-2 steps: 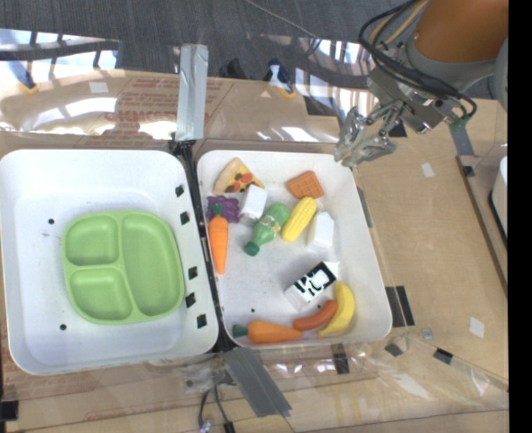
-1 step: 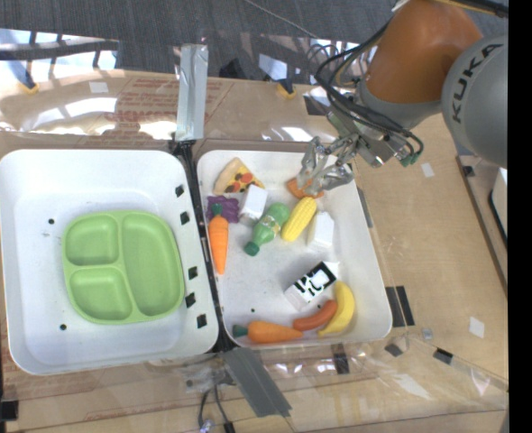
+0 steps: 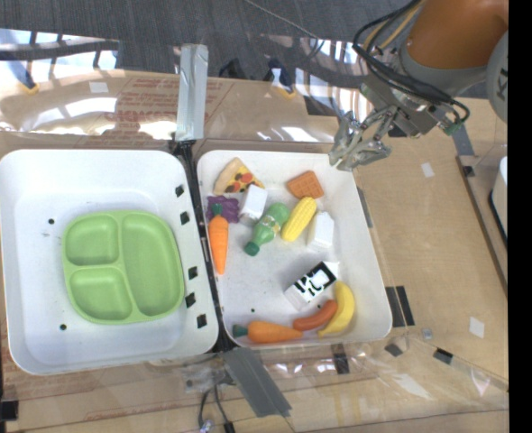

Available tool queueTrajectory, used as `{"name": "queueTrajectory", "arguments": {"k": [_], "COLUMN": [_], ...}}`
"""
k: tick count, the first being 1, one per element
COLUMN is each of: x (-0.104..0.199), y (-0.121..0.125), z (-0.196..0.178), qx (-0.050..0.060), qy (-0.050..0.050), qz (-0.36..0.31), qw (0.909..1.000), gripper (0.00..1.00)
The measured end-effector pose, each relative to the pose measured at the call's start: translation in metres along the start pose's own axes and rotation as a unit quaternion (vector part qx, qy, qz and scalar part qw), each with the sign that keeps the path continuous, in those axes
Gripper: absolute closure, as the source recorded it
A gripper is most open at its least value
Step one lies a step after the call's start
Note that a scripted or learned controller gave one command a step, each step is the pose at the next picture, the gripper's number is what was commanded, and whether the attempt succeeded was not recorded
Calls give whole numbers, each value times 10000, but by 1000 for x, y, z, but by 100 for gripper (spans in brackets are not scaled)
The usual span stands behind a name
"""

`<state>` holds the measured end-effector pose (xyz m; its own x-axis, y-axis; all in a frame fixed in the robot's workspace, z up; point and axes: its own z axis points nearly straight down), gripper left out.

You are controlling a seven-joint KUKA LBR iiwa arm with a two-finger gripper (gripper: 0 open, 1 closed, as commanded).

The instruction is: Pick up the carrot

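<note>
While claw [image 3: 354, 152] hovers open, holding nothing | carrot [image 3: 218, 243] beside purple toy [image 3: 223, 208], green bottle [image 3: 264, 229]

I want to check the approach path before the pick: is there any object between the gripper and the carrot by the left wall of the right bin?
Yes. The gripper hovers over the bin's upper right corner. Between it and the carrot lie the waffle, the corn and the green bottle. Nothing lies on the carrot itself.

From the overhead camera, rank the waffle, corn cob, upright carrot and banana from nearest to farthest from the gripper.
Gripper is above the right bin's top right corner.
1. waffle, top of bin.
2. corn cob, middle.
3. upright carrot, left wall.
4. banana, bottom right.
</note>
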<state>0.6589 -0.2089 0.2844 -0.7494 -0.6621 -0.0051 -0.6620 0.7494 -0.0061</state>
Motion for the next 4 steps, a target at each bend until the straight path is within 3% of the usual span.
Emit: {"name": "queueTrajectory", "arguments": {"k": [1,2,3,4], "x": [40,-51,-15,-21], "y": [67,70,18,54], "z": [74,82,31,88], "qx": [-64,-31,-8,-43], "qy": [41,14,11,33], "qz": [248,1294,452,1047], "qw": [9997,9916,9990,9945], "gripper": [100,100,100,100]}}
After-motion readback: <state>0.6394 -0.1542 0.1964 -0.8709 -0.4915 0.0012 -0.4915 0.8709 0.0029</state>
